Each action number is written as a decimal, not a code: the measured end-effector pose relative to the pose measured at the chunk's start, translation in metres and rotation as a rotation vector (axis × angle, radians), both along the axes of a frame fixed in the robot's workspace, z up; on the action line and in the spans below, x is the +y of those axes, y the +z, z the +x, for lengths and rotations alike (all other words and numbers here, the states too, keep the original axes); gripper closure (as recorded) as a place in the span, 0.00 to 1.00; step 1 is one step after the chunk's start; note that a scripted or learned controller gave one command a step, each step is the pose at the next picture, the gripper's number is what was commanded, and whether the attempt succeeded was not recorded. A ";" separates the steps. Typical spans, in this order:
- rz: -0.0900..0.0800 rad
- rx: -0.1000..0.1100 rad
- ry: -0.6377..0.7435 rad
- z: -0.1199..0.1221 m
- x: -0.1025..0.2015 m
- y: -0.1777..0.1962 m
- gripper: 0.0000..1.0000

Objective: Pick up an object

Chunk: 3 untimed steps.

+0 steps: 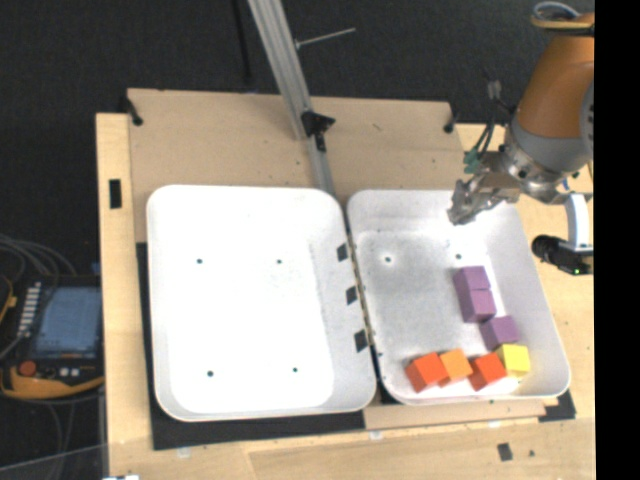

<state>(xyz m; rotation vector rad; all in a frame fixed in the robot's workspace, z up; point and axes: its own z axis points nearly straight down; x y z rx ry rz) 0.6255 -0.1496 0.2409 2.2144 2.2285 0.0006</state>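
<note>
Nearest the viewer, along the front wall of the right bin (400,218), sits a row of small blocks. At about 7 o'clock in that bin lies an orange-red block (427,370), touching a lighter orange block (456,364) on its 3 o'clock side. Just beside these, toward 5 o'clock, a red block (488,370) rests against a yellow block (515,357). Directly behind the yellow one, at its 12 o'clock, is a small purple block (500,330). Farther back again, near the bin's 3 o'clock side, a longer purple block (474,293) lies lengthwise, close to the small purple one.

The left bin (245,303) lies just beside the right bin, at its 9 o'clock, both resting on the pale wooden counter (230,138).

Farther off, over the right bin's far corner at about 1 o'clock, hangs the robot's hand (465,206), well apart from every block. Its fingers are too small and blurred to tell whether they are spread or closed, and nothing can be seen between them. Behind it the grey arm with its orange band (560,78) reaches in from 2 o'clock.

Farthest back, a slanted metal pole (285,63) rises from the counter's rear edge toward 12 o'clock.
</note>
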 end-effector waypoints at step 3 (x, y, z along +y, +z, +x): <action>0.001 -0.002 0.000 -0.002 0.164 -0.009 1.00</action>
